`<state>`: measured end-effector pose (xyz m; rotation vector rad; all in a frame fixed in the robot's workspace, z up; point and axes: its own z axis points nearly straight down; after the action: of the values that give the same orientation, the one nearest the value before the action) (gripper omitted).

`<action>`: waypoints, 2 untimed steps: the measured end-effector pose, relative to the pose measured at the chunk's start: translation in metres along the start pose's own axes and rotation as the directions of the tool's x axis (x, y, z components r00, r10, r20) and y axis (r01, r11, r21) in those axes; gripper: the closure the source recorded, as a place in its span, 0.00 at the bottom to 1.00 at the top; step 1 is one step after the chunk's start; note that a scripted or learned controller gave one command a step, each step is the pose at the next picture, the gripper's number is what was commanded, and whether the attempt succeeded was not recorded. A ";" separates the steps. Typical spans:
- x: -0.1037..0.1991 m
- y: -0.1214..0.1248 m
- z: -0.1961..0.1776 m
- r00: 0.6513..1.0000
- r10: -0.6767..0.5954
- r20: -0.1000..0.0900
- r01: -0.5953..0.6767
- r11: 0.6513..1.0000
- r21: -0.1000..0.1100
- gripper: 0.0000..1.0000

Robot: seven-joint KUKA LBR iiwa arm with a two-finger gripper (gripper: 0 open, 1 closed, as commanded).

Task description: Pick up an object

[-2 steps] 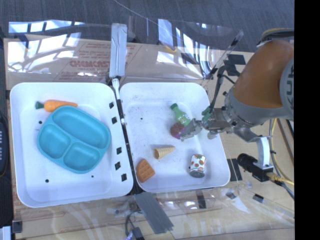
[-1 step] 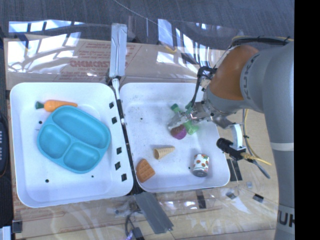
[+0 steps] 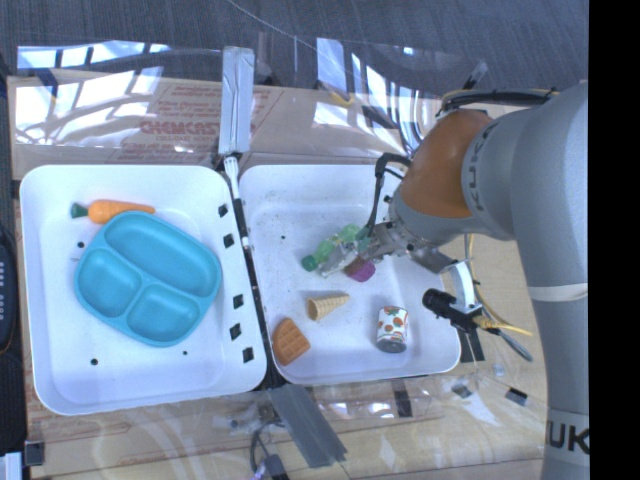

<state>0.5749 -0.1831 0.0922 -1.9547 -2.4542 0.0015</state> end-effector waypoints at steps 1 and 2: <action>0.000 0.000 -0.009 1.000 -0.007 -0.001 0.007 1.000 0.004 1.00; 0.061 0.056 -0.106 0.966 -0.257 0.004 0.257 0.966 -0.002 1.00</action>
<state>0.6162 -0.1116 0.1982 -1.6218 -2.6905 0.0011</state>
